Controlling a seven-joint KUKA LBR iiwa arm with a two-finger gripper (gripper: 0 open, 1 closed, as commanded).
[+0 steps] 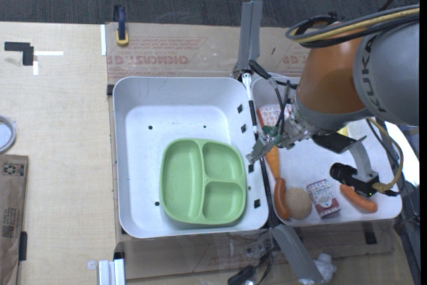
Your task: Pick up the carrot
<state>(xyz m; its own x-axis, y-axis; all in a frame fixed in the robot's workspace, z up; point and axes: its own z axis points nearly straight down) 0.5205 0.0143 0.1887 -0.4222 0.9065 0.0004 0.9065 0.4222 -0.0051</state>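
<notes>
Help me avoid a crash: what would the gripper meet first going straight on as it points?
Probably the carrot, lying just under the gripper beside the right bin's left wall, though depth is unclear.

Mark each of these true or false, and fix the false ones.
1. The green plate lies in the left bin. True.
2. The plate has three compartments. True.
3. The carrot lies on the green plate. False: it lies in the right bin, by the wall between the bins.
4. The gripper hangs over the left bin's far corner. False: it is at the carrot, over the right bin's left edge.
</notes>
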